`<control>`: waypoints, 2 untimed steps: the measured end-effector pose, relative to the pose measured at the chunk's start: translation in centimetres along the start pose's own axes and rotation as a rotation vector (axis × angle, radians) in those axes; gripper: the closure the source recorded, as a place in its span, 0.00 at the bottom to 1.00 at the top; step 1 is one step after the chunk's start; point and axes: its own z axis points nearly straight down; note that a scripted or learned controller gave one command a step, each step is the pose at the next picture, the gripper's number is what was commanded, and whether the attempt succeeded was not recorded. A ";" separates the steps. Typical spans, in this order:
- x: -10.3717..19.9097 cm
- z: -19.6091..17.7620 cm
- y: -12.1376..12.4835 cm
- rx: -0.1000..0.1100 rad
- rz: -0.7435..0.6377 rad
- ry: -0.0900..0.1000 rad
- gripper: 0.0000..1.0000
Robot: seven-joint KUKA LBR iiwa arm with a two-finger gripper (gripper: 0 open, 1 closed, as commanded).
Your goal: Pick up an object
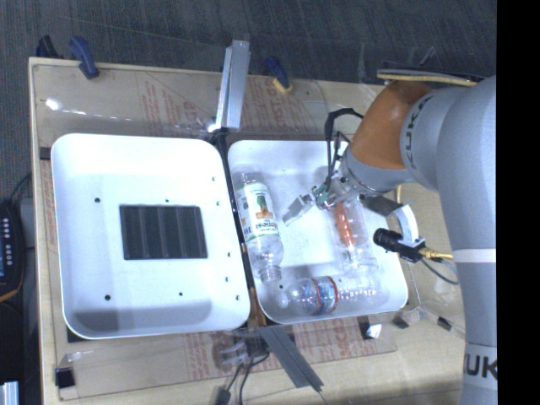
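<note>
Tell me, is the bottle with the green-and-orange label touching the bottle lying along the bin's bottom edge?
Cannot tell. In the camera view, the labelled bottle's cap end comes close to the lower bottle, but both are clear plastic.

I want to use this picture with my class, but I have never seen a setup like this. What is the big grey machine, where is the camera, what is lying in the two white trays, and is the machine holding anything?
The single camera sits above a bench and looks down at a slant. The grey machine with the orange band is a robot arm reaching in from the picture's right. At its tip is a gripper, a two-finger claw for picking things up.

Two shallow white bins stand side by side. The left bin holds a dark ribbed rectangular block. The right bin holds three clear plastic bottles: one with a green and orange label by the left wall, one with an orange label under the arm's wrist, and one with a blue label lying along the front edge.

The gripper hangs over the right bin between the bottles. I cannot see anything between its fingers.
</note>
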 end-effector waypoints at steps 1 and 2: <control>0.0 0.0 0.0 0.000 0.000 0.000 0.00; -0.2 -9.4 -0.3 -0.003 -0.046 -0.003 0.00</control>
